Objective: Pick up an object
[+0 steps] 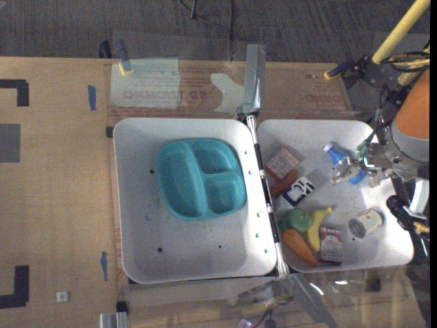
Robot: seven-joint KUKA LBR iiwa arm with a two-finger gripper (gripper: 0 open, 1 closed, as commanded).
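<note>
My gripper [349,169] hangs over the upper right part of the right bin [389,251], below the arm's orange band [415,111]. A blue object [336,154] lies right beside it, touching or partly under it. Further left in the bin are a small brown box [283,161] and a black-and-white block [299,190]. Toward the front lie a green item [298,219], a yellow banana [318,225], an orange carrot [299,246], a red-and-white carton [331,243] and a grey can [365,223].
The left bin [136,251] holds a teal divided plate [201,178]. A metal divider [263,183] runs between the bins. Cables and a yellow pole [403,24] stand at the back right.
</note>
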